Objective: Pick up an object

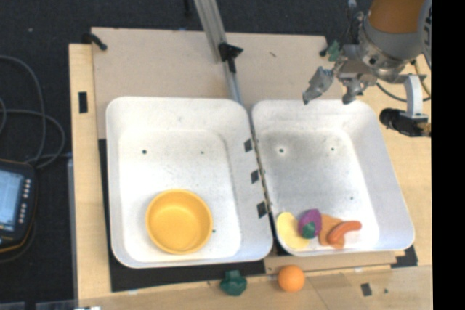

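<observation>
The gripper (334, 88) hangs with its fingers spread and nothing between them, over the far edge of the right bin (378, 156). In that bin's near left corner lie a purple toy (310, 220), an orange toy (340, 230) and a yellow piece (285, 227). A yellow bowl (179, 221) sits near the left bin's (131, 141) near edge.
</observation>
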Tool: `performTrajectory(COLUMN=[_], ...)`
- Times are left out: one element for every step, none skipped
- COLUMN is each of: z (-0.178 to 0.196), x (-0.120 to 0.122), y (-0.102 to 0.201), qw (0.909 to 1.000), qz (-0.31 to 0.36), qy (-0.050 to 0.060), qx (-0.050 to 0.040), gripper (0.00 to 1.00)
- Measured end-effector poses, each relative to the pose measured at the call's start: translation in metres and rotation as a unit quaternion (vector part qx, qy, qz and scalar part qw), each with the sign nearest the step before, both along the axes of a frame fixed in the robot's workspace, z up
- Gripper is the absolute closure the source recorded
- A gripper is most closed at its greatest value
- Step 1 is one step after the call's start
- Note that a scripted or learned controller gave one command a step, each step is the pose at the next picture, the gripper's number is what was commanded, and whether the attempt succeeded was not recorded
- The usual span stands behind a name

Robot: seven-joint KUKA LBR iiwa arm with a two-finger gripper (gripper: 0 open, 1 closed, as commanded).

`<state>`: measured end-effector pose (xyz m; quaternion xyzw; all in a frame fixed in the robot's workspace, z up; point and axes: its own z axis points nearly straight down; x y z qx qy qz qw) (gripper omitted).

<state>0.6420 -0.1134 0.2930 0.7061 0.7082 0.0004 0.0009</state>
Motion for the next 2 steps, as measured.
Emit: performTrajectory(z=[0.0, -0.043], x=[0.0, 0.002], y=[0.0, 0.003], qw=[1.0, 1.0], qz=[0.0, -0.001], qy=[0.0, 0.002], qx=[-0.0001, -0.0006], gripper=[0.0, 0.0])
